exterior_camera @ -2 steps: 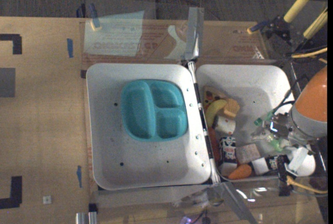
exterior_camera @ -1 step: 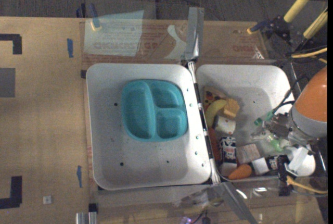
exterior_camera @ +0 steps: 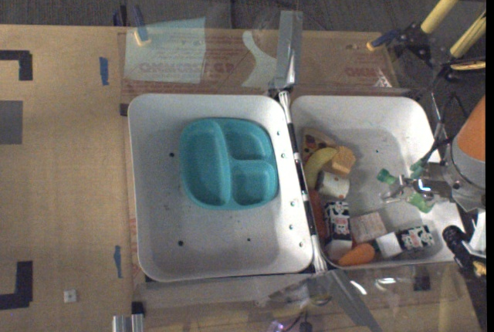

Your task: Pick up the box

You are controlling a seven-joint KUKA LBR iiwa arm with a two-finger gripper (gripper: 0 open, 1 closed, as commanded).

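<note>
Tray [exterior_camera: 228, 162] in left bin [exterior_camera: 147, 191]; box [exterior_camera: 368, 225] (among clutter) in right bin [exterior_camera: 386, 113]

tray [exterior_camera: 228, 162]: teal | bins [exterior_camera: 154, 245]: white | box [exterior_camera: 336, 218]: cow-spotted black-white | carrot [exterior_camera: 356, 254]: orange

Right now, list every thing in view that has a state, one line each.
Teal divided tray: upright, lying in the left bin, compartments bare.
Banana: lying against the right bin divider wall.
Cow-print box: lying flat among the clutter.
Orange item: resting at the near wall.
Gripper: low over the right bin, holding nothing visible.
</note>
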